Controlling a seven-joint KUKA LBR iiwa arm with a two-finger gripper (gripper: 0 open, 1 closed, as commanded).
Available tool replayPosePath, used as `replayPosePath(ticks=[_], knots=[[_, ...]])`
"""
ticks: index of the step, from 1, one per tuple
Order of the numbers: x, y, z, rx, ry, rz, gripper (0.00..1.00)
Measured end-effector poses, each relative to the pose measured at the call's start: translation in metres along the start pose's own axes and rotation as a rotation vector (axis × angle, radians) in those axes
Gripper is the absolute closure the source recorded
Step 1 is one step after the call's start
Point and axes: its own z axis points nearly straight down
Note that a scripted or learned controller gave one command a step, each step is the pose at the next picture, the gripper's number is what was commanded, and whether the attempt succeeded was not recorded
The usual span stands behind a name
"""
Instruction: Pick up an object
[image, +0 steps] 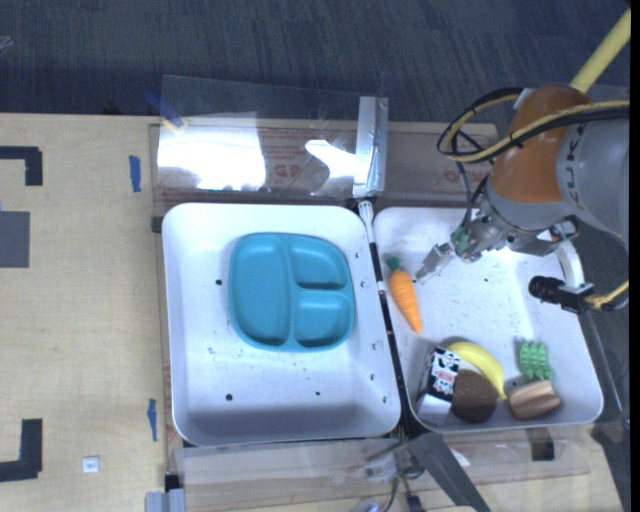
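Observation:
My gripper (436, 262) hangs low over the far part of the right bin (500, 300), reaching in from the arm at the upper right. Nothing shows in its grasp. An orange carrot (404, 299) lies just left of and below it, against the bin's left wall. Along the bin's near edge lie a yellow banana (480, 362), a brown round fruit (473, 397), a black-and-white carton (442, 375), a green toy (534, 358) and a brown bread-like piece (533, 400).
The left bin (190, 330) holds a blue divided plate (293, 290). A ridge between the bins runs just left of the carrot. A clear plastic sheet (260, 150) lies behind the left bin. Yellow and black cables (475, 120) loop off the wrist.

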Motion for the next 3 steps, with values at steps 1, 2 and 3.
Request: replayPosePath(ticks=[1, 2, 3], knots=[[-0.004, 0.032, 0.023, -0.004, 0.000, 0.074, 0.00], [0.048, 0.056, -0.081, -0.018, -0.004, 0.068, 0.00], [0.046, 0.012, -0.075, -0.007, -0.001, 0.080, 0.00]])
